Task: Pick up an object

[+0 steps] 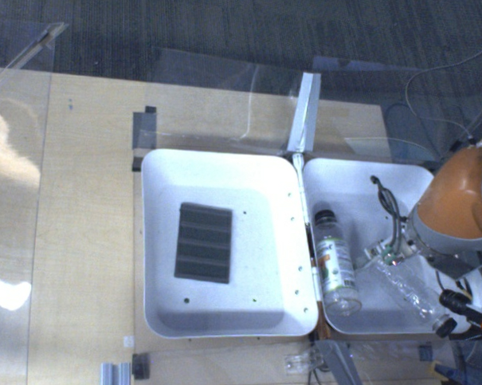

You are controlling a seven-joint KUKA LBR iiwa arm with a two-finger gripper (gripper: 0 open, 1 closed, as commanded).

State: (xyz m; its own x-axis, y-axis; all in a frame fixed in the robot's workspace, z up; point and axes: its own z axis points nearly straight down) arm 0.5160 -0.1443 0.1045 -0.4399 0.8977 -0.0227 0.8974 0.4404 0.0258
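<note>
bottle vs gripper: the bottle lies left of the gripper, apart from it, with bare bin floor between them. Nothing sits between the fingers as far as the view shows.
gripper state: cannot tell. The tip is small and tangled with cables and a clear plastic piece, so the gap does not resolve.
gripper location: over the right bin, mid-height, hanging off the wrist under the orange band that enters from the right edge.
bottle location: in the right bin, along its left wall, just beside the seam to the left bin.
bottle axis: on its side, long axis running roughly top-to-bottom in the view, slightly tilted; dark cap toward the far edge, base toward the near edge.
bottle look: clear body, black cap, white label with green and red print, glare on the lower end.
left bin contents: a dark ribbed rectangular block, flat on the floor, left of centre, well apart from the bottle.
bench: light wood, both bins side by side on it.
</note>
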